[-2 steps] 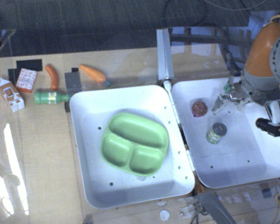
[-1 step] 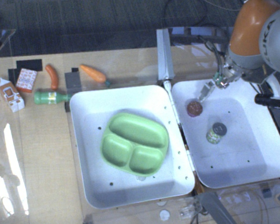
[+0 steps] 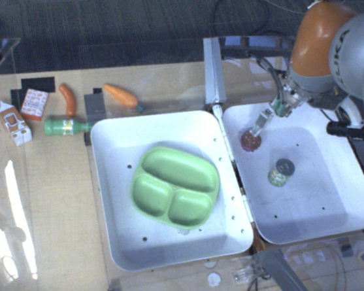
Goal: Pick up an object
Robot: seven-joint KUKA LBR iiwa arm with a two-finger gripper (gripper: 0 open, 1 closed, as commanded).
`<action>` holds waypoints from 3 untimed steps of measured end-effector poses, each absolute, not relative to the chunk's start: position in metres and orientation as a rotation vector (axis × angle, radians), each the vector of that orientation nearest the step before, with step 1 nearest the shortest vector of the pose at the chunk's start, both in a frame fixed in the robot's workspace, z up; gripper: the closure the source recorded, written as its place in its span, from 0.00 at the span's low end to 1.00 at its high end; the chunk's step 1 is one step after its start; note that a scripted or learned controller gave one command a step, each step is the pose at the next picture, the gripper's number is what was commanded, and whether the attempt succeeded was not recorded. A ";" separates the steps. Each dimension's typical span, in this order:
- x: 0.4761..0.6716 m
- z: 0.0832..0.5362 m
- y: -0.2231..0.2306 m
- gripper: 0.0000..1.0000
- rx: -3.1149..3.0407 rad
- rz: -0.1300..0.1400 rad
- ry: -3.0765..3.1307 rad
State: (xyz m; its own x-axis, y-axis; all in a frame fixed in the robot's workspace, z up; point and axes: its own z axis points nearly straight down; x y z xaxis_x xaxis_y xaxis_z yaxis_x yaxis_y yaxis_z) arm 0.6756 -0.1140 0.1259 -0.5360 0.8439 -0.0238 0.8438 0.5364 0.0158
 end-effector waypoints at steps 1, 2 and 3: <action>0.676 0.124 -0.113 0.00 1.504 0.002 2.727; 0.676 0.121 -0.111 0.00 1.501 0.000 2.727; 0.661 0.117 -0.101 0.00 1.490 0.027 2.706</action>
State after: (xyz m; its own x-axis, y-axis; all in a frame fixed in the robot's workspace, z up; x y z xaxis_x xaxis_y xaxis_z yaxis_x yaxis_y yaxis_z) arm 0.6613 -0.1007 0.1174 -0.5339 0.8447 -0.0375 0.8438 0.5352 0.0405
